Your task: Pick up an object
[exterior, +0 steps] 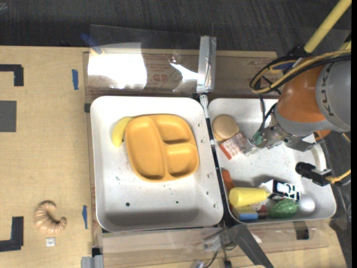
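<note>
The arm (312, 102) enters from three o'clock and hangs over the right bin (326, 208), its claw (261, 138) low at the bin's middle; whether the claw is spread or pressed together I cannot tell. Just at its nine o'clock lies a red-and-white packet (234, 146), close to the claw tip, with a round tan bun-like piece (225, 127) touching the packet at eleven o'clock. Along the bin's six o'clock edge sit a yellow cylinder (248, 196), a green lump (284, 208) and a black-and-white item (286, 190) (too small to identify). The left bin (106, 166) holds an orange divided tray (162, 146) resting over a yellow banana (119, 130). On the surface (39, 149), at eight o'clock, a curled tan shape (49, 216) lies alone.
</note>
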`<state>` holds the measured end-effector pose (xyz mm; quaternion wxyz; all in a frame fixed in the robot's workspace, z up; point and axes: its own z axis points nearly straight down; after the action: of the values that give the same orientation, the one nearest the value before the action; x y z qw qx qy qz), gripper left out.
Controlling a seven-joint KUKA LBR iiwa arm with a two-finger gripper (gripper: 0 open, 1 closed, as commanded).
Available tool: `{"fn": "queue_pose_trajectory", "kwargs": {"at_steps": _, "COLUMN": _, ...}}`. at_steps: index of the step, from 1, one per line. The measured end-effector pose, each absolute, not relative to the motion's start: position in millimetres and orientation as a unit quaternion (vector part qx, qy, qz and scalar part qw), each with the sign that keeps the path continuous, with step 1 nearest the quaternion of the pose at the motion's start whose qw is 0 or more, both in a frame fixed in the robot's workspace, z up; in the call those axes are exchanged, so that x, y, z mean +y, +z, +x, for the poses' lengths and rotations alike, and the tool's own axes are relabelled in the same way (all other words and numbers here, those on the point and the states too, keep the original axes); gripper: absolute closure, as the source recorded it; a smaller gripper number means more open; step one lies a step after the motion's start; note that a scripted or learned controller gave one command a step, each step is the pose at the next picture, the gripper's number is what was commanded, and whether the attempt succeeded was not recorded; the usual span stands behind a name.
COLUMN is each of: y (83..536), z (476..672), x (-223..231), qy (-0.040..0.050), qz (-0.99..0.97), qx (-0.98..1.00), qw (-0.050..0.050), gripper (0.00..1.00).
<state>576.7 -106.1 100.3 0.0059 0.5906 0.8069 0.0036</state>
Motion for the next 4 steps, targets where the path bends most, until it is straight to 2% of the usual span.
{"fn": "queue_pose_trajectory", "kwargs": {"at_steps": 1, "y": 188.9, "z": 607.0, "x": -73.8, "qy": 0.0032, "qz": 0.644, "qx": 0.765, "qw": 0.003, "gripper": 1.0}}
{"fn": "queue_pose_trajectory", "kwargs": {"at_steps": 2, "y": 185.0, "z": 605.0, "x": -74.9, "qy": 0.0003, "qz": 0.645, "qx": 0.765, "qw": 0.001, "gripper": 0.0}}
{"fn": "queue_pose_trajectory", "kwargs": {"at_steps": 3, "y": 94.6, "z": 586.6, "x": -97.4, "qy": 0.005, "qz": 0.569, "qx": 0.823, "qw": 0.006, "gripper": 0.0}}
{"fn": "queue_pose_trajectory", "kwargs": {"at_steps": 4, "y": 95.4, "z": 632.1, "x": -101.4, "qy": 0.0049, "qz": 0.547, "qx": 0.837, "qw": 0.009, "gripper": 0.0}}
